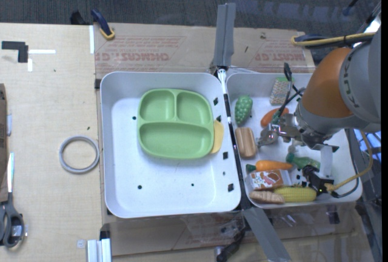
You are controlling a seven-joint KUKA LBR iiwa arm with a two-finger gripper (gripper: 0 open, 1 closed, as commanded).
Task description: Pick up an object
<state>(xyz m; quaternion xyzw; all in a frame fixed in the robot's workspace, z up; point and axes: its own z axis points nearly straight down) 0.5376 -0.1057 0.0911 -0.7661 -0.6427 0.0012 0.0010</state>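
Note:
My gripper (274, 133) hangs low over the middle of the right bin (350, 151), below the arm's orange band. Around it lie toy foods. An orange carrot-like piece (268, 117) lies just above it, and a tan bread roll (245, 142) just to its left. A bumpy green piece (243, 109) sits further up-left. Below it are a carrot with a green top (274, 165), a printed packet (267, 179), an ear of corn (296, 194) and a brown roll (265, 196). I see nothing held in the gripper.
The left bin (121, 182) holds a green divided plate (176, 123) with a yellow piece (217, 136) at its right edge. A speckled cracker (279, 91) lies at the right bin's back. On the bench at left are a tape ring (79, 153) and scissors (11, 218).

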